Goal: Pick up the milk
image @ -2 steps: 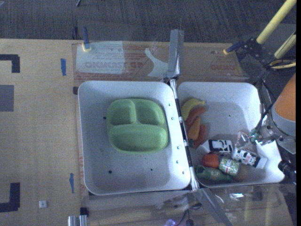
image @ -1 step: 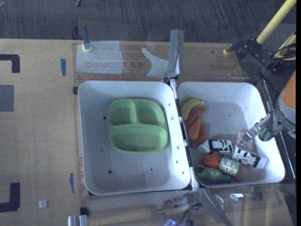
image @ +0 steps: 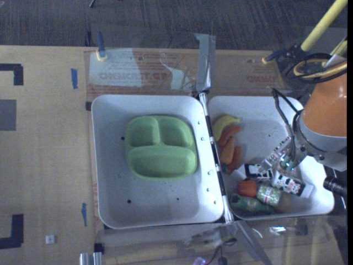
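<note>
**Overhead, the arm is hanging over the right bin**

Seen from the fixed camera above the bench, two white bins are sitting side by side. The left bin (image: 110, 164), in the middle of the frame, is holding a green divided tray (image: 161, 146). The right bin (image: 259, 115) is holding a heap of toy food along its left and lower sides: a banana (image: 225, 123) at the top, a red-orange piece (image: 230, 148) below it, a tomato (image: 247, 187), a green can (image: 268, 194) and a dark green vegetable (image: 249, 204).

The milk (image: 289, 185), a black-and-white patterned bottle, is lying on its side at the lower right of that bin, just beside the can.

The arm is reaching in at the right edge, and its gripper (image: 282, 160) is pointing down just above the milk; whether the claw is open or closed, I cannot tell.
</note>
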Available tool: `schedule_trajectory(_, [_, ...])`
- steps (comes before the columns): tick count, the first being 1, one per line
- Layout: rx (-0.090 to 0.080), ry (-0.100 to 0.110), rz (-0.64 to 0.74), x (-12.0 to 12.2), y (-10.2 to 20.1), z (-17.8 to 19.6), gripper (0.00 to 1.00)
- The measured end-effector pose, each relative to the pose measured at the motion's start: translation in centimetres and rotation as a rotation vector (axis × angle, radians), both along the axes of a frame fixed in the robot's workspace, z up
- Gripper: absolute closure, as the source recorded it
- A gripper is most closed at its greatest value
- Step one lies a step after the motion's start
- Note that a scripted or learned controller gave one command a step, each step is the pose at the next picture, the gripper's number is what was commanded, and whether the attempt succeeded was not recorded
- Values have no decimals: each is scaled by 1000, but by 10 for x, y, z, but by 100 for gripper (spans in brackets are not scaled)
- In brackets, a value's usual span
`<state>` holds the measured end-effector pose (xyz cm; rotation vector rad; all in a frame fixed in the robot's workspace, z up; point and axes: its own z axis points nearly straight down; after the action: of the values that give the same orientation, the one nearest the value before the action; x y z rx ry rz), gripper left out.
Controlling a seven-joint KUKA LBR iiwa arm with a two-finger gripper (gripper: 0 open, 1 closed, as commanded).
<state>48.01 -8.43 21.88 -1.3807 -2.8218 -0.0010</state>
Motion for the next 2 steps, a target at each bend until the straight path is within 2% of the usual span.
schedule_trajectory(1, [-1,-3,-193,0,24,3,100])
schedule_trajectory(2, [-1,-3,-7,2,89,10,100])
